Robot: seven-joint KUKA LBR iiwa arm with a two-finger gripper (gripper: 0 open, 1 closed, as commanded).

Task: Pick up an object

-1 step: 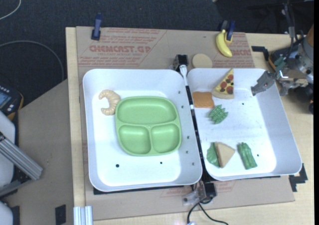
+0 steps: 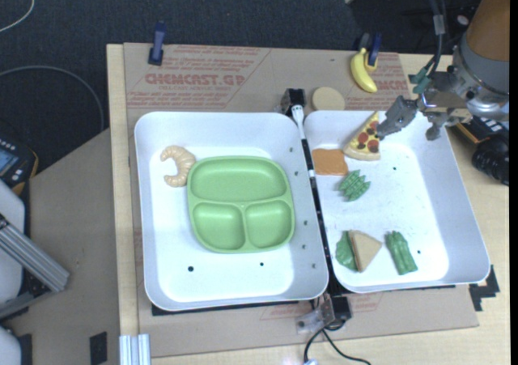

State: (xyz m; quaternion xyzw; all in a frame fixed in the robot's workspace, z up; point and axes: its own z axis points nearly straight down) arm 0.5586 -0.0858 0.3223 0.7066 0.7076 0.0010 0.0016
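Observation:
My gripper [image 2: 415, 123] hangs over the far part of the right bin [image 2: 453, 193], open with nothing between its fingers. Its left finger [image 2: 396, 118] reaches down beside a pizza slice [image 2: 364, 142], close to the slice's right edge. Below the slice lie an orange toast square [image 2: 329, 162] and a leafy green piece [image 2: 354, 185]. A sandwich wedge [image 2: 361, 250] and a green vegetable stick [image 2: 401, 252] rest near the bin's front. In the left bin [image 2: 162, 258] sit a green divided plate [image 2: 240, 202] and a croissant [image 2: 176, 165].
A banana [image 2: 363, 70] and a round tan cookie [image 2: 328, 99] lie on the cardboard behind the bins. Blue clamps [image 2: 157, 44] hold the board's far edge. The ridge between the bins [image 2: 309, 185] runs front to back.

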